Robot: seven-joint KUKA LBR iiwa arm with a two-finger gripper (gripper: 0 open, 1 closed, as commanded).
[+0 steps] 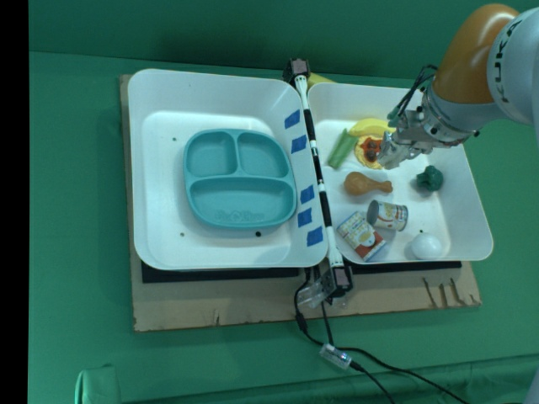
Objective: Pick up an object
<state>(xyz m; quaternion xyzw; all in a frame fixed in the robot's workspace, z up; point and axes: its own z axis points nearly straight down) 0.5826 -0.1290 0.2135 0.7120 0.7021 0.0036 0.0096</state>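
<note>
Risk: the hand (pixel 392 154) is hanging low over a tight cluster, so it may be nudging two or three things at once and closing on none of them; that is a guess from the crowding.
Cause: the pizza slice (pixel 369 151) is lying flat just beside the hand, on the side toward the blue plate, touching the banana (pixel 368 127) beyond it, with the green stalk (pixel 340 149) close on its outer side.
Second risk: the drumstick (pixel 365 183) is lying just nearer the camera than the hand; a rounded, smooth-looking toy like that may be slipping out sideways if pinched off-centre.
Hand: whether it is spread or pressed together cannot be told; the tips are blurring into the wrist body.
Likely target: the pizza slice, a small orange-red wedge with a pale crust edge, thin and flat against the right bin (pixel 476 225).
Other candidates: broccoli (pixel 429 178) sitting apart on the arm's side of the hand; tin can (pixel 388 215), small carton (pixel 360 234) and white egg (pixel 425 246) lying further toward the camera.
Away from the hand: a teal divided plate (pixel 239 180) is resting in the left bin (pixel 160 108).
</note>
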